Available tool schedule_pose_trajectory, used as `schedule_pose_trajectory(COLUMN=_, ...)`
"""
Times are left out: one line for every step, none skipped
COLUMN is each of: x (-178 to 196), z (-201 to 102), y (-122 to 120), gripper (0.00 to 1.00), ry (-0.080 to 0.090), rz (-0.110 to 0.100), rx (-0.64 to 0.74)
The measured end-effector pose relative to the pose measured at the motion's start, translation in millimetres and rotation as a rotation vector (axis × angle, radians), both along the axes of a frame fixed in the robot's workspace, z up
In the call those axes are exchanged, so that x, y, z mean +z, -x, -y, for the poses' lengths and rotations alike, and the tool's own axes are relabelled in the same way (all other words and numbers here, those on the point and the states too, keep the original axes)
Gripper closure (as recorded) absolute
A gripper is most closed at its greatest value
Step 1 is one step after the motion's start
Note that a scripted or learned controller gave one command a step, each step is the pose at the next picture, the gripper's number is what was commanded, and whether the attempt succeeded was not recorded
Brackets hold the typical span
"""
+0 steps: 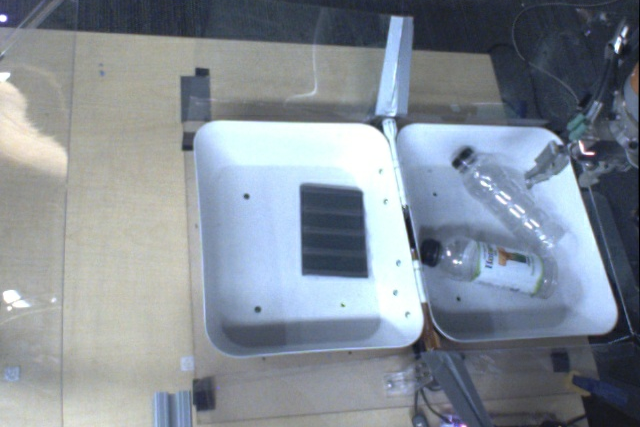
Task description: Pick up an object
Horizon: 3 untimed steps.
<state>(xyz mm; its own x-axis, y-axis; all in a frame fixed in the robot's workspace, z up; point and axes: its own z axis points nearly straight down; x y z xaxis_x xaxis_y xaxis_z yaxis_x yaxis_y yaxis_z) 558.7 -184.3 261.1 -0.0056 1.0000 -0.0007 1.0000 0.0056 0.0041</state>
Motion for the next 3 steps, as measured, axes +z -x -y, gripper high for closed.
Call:
schedule_pose_trajectory(x=-106, z=-28, y=-73, gripper=0.00, ry=0.000, rz=0.001, rx=0.128)
schedule_pose_trajectory(x=-170, z=22, y=-64, gripper=0.00, ry=0.006, rz=0.011, rx=0.228)
schedule_pose_trajectory(x=-176, z=22, y=-108, gripper=0.00, ry=-0.004, rz=-0.015, rx=0.258)
